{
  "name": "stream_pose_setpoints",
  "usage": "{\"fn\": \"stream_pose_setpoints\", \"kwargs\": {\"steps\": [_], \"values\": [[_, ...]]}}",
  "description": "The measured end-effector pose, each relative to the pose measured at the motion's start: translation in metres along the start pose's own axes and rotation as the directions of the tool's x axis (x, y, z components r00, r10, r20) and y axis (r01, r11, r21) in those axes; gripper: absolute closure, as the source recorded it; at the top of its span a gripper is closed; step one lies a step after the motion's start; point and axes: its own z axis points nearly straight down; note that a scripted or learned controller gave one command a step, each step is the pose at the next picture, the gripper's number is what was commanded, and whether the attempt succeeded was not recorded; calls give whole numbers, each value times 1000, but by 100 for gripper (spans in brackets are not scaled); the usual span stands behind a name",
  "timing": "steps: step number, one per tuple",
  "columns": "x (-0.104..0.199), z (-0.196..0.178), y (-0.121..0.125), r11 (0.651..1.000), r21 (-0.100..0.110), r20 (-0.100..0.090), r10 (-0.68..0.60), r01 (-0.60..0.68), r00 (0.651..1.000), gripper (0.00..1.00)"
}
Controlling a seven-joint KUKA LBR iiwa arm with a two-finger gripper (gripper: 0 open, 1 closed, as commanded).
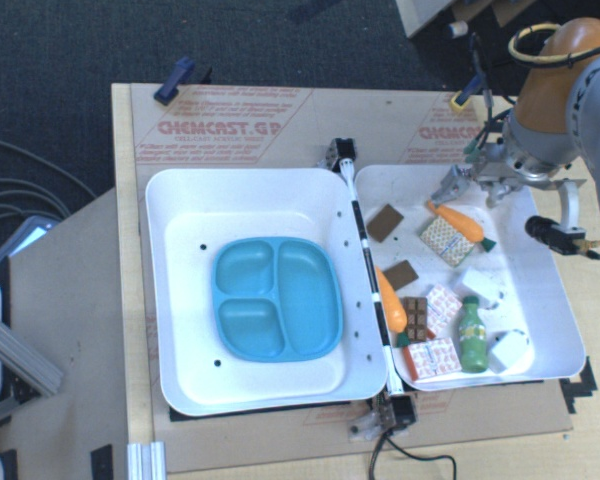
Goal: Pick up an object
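Note:
My gripper (472, 188) hangs over the far part of the right bin (552, 286), its two fingers spread apart with nothing between them. Just below it lies an orange carrot with a green end (456, 220), touching a pale checkered packet (446, 240). Two brown squares (384, 222) (401, 273) lie further left. A second orange carrot (391, 304) rests along the bin's left wall. Near the front sit a chocolate bar (416, 314), a pink-checked packet (443, 308), a green bottle (470, 334) and a red-and-white box (432, 358).
The left bin (180, 258) holds a blue divided plate (278, 298). Two white lumps (480, 288) (510, 349) lie at the right bin's front right. A black clip (341, 152) sits where the bins meet at the back. The grey arm (550, 98) reaches in from the upper right.

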Motion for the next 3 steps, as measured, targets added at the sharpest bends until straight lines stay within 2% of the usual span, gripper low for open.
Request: {"fn": "stream_pose_setpoints", "kwargs": {"steps": [1, 2, 3], "values": [[15, 32, -11, 1000, -2, 1, 1, -1, 1000, 0], [15, 21, -10, 1000, -3, 2, 0, 0, 1000, 100], [115, -69, -11, 1000, -7, 1, 0, 0, 1000, 100]]}}
